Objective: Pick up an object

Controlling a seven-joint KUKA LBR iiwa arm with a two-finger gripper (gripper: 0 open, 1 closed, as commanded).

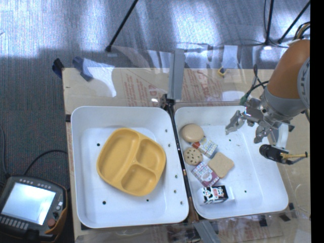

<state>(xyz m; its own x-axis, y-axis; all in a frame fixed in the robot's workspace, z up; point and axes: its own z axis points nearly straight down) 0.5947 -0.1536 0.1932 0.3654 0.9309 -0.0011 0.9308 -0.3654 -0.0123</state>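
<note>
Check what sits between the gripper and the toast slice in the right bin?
Bare white bin floor with a few small holes. Nothing lies between the gripper and the toast slice, per the camera view.

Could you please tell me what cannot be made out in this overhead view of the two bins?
- Print on the small cartons in the right bin: too small to read.
- Part of the toast slice: covered by a carton overlapping its left edge.
- The arm above its orange band: cut off by the right edge.
- The pendant: cropped at the bottom-left corner, screen washed out.
</note>
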